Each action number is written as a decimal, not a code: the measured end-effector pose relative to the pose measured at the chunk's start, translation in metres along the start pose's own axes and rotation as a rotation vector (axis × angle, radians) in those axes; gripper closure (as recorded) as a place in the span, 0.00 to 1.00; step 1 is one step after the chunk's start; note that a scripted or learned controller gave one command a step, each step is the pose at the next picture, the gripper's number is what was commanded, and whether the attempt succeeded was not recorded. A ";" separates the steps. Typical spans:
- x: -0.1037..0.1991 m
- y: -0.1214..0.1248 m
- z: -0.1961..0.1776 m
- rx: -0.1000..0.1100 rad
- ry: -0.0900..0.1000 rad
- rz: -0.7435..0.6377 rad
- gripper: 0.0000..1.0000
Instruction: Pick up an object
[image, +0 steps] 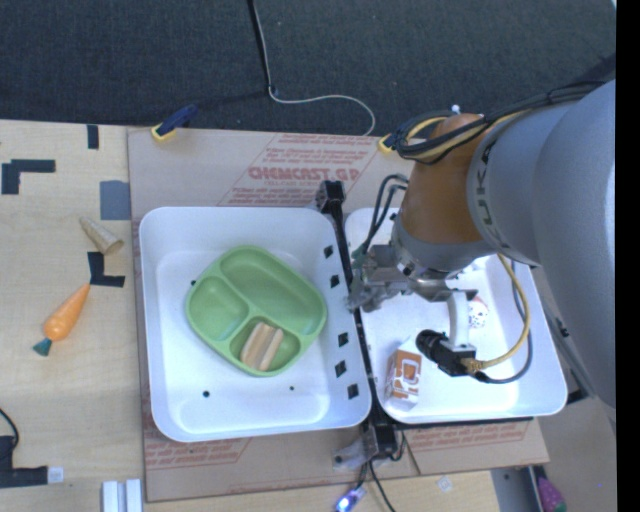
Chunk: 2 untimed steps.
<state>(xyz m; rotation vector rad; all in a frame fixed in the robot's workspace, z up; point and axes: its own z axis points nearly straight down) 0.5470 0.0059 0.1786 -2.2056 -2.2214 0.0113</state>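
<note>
Gripper (372, 290) sits low at the right bin's (520, 395) left edge, can't tell its grip; orange-white carton (404, 377) lies nearby.

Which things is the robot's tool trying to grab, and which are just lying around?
Could be grabbed, in the bins:
- green plate holding a tan food piece, left bin
- orange-and-white carton, right bin, under the tool

Just lying around, outside the bins:
- toy carrot
- tan cone
- cardboard sheet

a light wooden desk (60, 400) fills nine o'clock, dark grey carpet (130, 55) runs across twelve, brown cardboard (230, 165) lies at centre.
</note>
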 end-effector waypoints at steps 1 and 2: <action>-0.004 -0.012 -0.050 -0.014 -0.003 0.006 1.00; -0.019 -0.042 -0.192 -0.026 -0.002 0.006 1.00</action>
